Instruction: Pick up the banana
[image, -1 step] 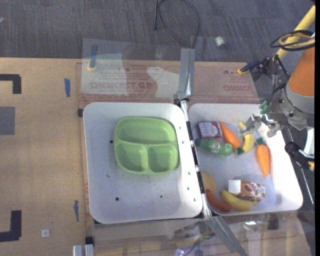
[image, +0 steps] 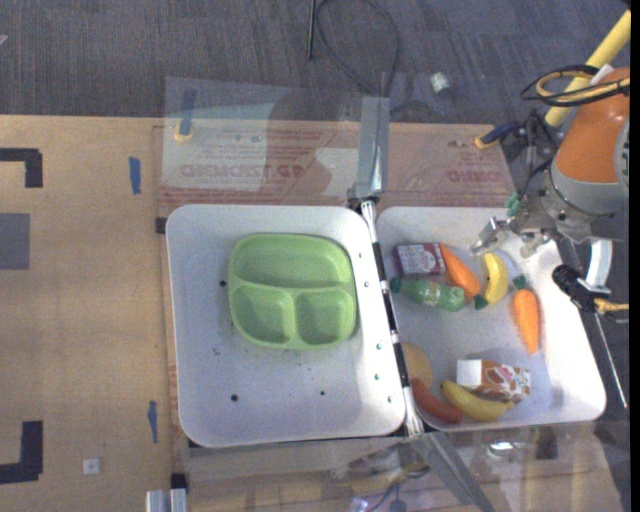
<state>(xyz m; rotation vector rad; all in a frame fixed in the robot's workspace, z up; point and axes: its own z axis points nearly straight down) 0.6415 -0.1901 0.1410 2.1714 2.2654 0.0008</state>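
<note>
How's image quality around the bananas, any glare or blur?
Camera view: soft overall, small items lack crisp edges. Right bin floor is bright and washed out, so the upper banana and lower banana stand out mainly by colour. The claw looks smeared against the arm's cables. Clear sheet above the bins shows faint reflections.

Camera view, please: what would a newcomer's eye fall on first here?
Probably the green divided plate, alone in the left bin. Next, the cluster of toy food in the right bin, including a banana near its far end between two carrots. The gripper hangs just above that banana.
</note>
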